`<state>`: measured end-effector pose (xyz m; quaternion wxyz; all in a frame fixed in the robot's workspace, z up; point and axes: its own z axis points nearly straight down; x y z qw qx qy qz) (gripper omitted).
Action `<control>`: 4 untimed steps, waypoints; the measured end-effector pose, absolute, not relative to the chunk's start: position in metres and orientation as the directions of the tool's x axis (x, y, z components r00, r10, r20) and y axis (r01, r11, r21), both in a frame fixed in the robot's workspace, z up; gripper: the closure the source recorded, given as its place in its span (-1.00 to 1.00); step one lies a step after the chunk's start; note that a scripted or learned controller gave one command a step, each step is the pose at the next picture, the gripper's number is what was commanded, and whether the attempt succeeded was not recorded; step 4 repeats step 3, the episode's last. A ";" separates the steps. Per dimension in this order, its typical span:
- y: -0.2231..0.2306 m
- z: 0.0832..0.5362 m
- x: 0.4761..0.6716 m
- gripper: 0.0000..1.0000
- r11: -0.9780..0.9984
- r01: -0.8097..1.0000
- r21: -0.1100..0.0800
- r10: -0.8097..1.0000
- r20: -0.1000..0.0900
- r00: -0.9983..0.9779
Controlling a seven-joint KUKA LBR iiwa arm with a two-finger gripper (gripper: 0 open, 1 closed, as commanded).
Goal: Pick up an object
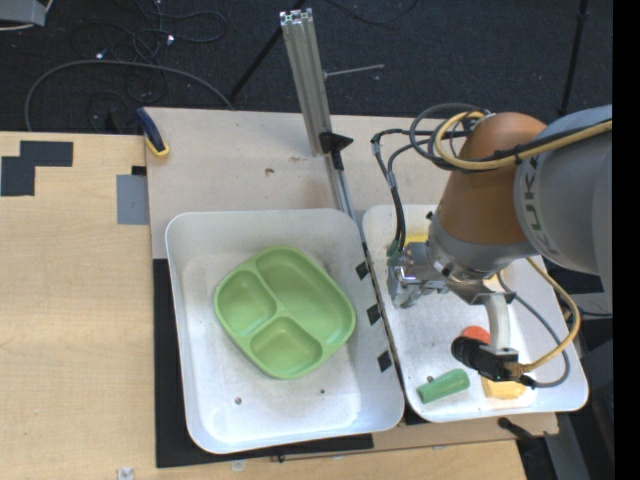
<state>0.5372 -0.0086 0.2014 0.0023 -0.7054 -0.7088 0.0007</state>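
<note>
You see a green divided plate [285,313] in the left bin [200,268]. The hand [408,280] hangs low at the right bin's [425,343] left wall; you cannot tell its opening. A green block [443,386] lies beyond, unlifted: pick outstanding.

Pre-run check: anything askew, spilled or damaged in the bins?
Nothing spilled or broken. The green divided plate lies flat but turned at an angle to the left bin's walls. The green block lies slanted near the right bin's front rim.
</note>
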 end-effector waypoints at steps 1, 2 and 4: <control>0.036 0.202 0.536 1.00 0.004 1.000 -0.003 1.000 0.002 -0.004; 0.081 0.220 0.533 1.00 0.004 1.000 -0.001 1.000 0.001 -0.004; 0.079 0.219 0.533 -1.00 0.002 1.000 -0.003 1.000 0.000 -0.002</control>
